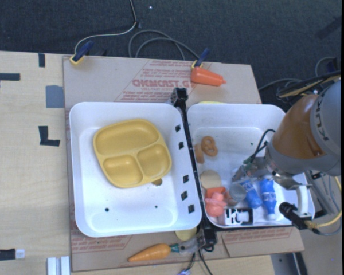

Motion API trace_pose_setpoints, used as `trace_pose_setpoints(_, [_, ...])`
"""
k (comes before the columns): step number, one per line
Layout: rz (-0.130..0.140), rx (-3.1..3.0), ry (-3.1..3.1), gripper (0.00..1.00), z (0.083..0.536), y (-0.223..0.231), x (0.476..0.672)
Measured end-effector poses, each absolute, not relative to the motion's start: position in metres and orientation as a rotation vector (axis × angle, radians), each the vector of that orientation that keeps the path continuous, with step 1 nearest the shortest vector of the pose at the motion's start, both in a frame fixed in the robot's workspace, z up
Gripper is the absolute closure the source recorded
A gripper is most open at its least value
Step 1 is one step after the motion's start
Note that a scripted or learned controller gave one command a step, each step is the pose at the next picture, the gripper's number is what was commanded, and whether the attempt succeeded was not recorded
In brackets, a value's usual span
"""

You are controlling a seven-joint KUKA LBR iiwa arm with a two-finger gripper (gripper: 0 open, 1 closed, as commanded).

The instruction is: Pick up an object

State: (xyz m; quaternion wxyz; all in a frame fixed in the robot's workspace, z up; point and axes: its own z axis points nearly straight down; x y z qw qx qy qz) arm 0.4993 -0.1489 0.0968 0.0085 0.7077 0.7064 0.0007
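Several small toys crowd the right bin (pixel 235 116) just beneath the gripper (pixel 245 173), lowered to pick one; its grasp is unreadable.

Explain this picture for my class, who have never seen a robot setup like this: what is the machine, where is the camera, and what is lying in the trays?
One camera looks down at a slant on a bench with two shallow white bins. The grey and orange robot arm reaches in from the right; its gripper is low in the right bin, among small toys: a pretzel-like piece, pink pieces and blue pieces. Whether it holds anything cannot be seen. The left bin holds a yellow divided plate. Two toy carrots lie outside the bins.
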Motion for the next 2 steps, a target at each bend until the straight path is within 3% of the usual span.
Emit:
trace_pose_setpoints(1, [0.004, 2.214, 2.218, 1.0, 0.184, -0.164, 0.532])
trace_pose_setpoints(2, [0.003, 2.213, 2.234, 1.0, 0.196, -0.082, 0.535])
